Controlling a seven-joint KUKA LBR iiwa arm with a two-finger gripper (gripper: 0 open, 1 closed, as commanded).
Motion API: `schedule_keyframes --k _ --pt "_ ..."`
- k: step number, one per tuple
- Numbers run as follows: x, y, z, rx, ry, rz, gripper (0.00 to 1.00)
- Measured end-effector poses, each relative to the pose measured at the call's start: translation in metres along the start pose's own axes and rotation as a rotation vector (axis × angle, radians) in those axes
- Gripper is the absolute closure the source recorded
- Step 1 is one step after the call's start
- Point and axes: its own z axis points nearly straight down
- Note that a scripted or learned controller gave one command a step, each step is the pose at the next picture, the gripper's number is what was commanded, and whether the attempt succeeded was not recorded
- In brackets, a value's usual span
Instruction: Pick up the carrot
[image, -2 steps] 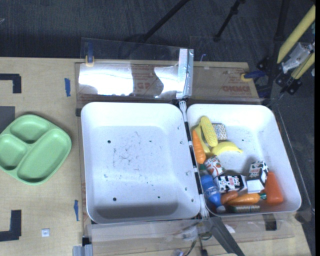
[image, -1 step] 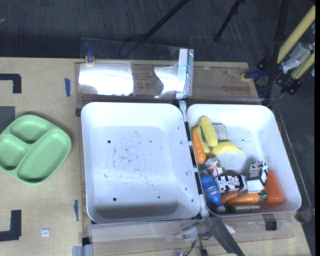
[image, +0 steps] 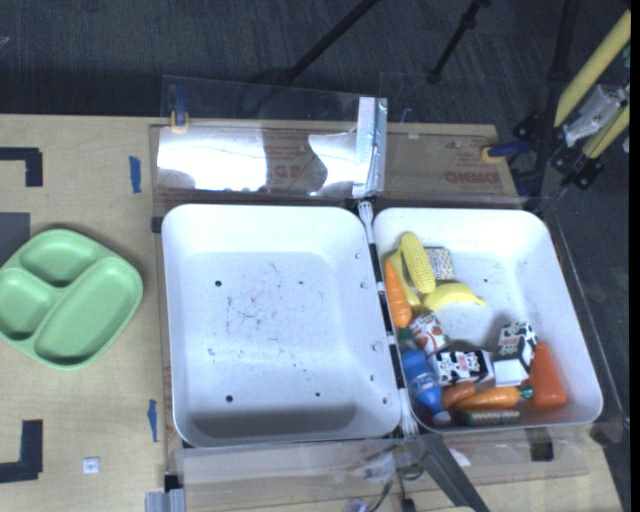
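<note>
so the stuff was all piled in the right bin (image: 570, 300), mostly along its left wall and near edge. Nearest me, flat against the near wall, was an orange piece (image: 490, 397) lying sideways, with a blue bottle (image: 420, 385) just left of it in the corner. The carrot (image: 547, 378), as best I could call it, was the fat orange cone in the near right part of that bin, thick end toward the near wall, tip pointing away, touching the orange piece's right end. Honestly there was more than one orange thing in there, so I wasn't fully sure

A cow carton (image: 462, 365) sat just behind the orange piece, with a small box (image: 515, 340) by the carrot's tip and another carton (image: 427, 330) further left. Behind those were a banana (image: 455, 297), an orange stick (image: 397, 295) along the left wall, then a corn cob (image: 417, 262) lying against it

The left bin (image: 265, 310) was beside it, walls touching. A green plate (image: 65, 297) sat well off to the left on the bench (image: 80, 420)

As for my claw, I couldn't tell how open it was or if it had anything
</note>
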Motion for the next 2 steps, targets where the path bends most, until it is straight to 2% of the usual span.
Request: schedule_keyframes --k 1,2 --pt "0.014 -0.002 0.002 0.003 0.001 0.041 0.0" --pt "0.001 -0.001 -0.003 0.001 0.0 0.46 0.0"
